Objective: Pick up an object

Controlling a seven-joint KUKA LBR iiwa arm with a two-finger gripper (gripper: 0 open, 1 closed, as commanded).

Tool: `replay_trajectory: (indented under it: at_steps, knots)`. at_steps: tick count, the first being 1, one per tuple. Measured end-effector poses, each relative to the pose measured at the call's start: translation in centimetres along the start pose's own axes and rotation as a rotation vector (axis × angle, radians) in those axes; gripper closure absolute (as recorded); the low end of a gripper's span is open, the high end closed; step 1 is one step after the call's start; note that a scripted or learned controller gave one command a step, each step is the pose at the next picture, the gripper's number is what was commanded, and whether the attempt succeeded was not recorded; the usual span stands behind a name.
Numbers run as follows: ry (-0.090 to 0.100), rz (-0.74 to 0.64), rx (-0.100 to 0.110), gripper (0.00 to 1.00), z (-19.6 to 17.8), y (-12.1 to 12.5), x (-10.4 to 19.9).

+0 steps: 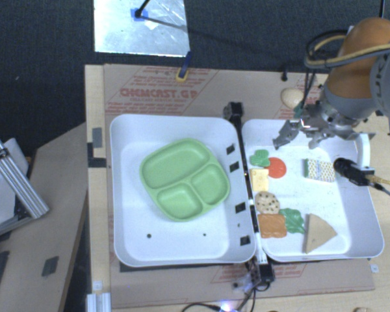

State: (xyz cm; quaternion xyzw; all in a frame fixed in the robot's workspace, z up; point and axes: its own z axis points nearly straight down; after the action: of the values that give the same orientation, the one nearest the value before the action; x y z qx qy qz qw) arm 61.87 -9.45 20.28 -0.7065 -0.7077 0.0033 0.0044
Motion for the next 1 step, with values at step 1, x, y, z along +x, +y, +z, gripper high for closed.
replay_trajectory:
  at_steps: [1]
  knots:
    - [-0.001, -0.002, -0.012, 0.00, -0.69, 0.26, 0.00]
